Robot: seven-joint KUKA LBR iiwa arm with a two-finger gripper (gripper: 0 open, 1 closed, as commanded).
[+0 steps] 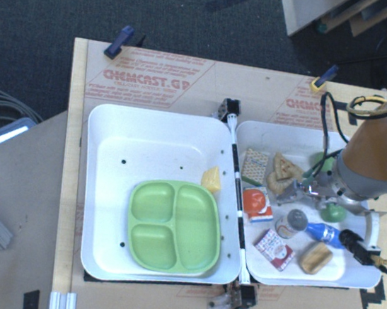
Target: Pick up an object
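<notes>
Located on the desk [154, 80]: two white bins, side by side and touching along a shared edge.

In the left bin [110, 138]: a green tray [173, 226] with three compartments, lying flat toward the near side. Just beside its far right corner, close to the bin's right wall: a yellow chunk [211, 180].

In the right bin [361, 281]: a loose scatter of pick candidates.
- Far left: a checked packet [255, 164], flat.
- Just right of it, touching or nearly so: a tan bag [284, 171], crumpled.
- Below the packet, against the left wall: a red box [255, 202].
- Centre: a grey can [295, 220], seen end-on.
- Right of the can: a blue bottle [324, 234], on its side.
- Near edge: a red carton [274, 249] and a brown block [314, 259], near each other but apart.
- Far side, partly hidden by the wrist: a green ball [321, 161].

Reaching in from the right, over the right bin: the arm [372, 150], wrist lowered among the items between the tan bag and the blue bottle.

State of the jaws: cannot tell; hidden among wrist hardware and clutter. Nothing visibly held.

At the desk's far edge: a blue clamp [118, 41] to the left and a yellow clamp [324, 76] to the right.
</notes>
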